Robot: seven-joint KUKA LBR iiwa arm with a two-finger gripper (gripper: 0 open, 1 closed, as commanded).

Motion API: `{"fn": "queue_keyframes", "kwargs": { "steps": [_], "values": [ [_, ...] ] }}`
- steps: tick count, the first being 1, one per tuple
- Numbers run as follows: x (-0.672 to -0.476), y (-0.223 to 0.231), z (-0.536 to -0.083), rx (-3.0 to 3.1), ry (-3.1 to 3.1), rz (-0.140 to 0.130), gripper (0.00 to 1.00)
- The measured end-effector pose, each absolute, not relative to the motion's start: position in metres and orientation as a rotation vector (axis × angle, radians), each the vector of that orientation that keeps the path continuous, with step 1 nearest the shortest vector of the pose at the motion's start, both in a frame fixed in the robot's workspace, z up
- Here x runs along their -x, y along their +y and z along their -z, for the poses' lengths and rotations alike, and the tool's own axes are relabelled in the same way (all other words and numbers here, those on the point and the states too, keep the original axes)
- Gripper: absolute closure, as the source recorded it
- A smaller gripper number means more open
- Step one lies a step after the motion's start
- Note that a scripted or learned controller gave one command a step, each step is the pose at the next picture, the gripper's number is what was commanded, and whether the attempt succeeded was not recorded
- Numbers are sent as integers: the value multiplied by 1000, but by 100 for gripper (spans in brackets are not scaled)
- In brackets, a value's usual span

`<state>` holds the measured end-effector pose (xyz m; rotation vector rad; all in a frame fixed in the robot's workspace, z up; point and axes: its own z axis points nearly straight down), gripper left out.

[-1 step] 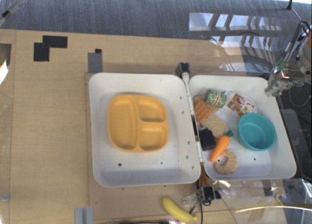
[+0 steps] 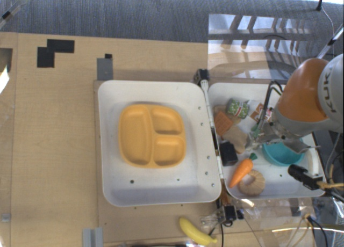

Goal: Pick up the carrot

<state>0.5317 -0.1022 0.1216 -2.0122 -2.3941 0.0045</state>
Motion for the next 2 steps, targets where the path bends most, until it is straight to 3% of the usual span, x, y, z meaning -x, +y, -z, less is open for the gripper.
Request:
{"fn": "queue_keyframes", "kwargs": {
  "steps": [1, 2],
  "values": [
    [-534, -90, -93, 2188, -2259, 11, 0],
    [-497, -87, -95, 2079, -2386, 28, 0]
  ]
}}
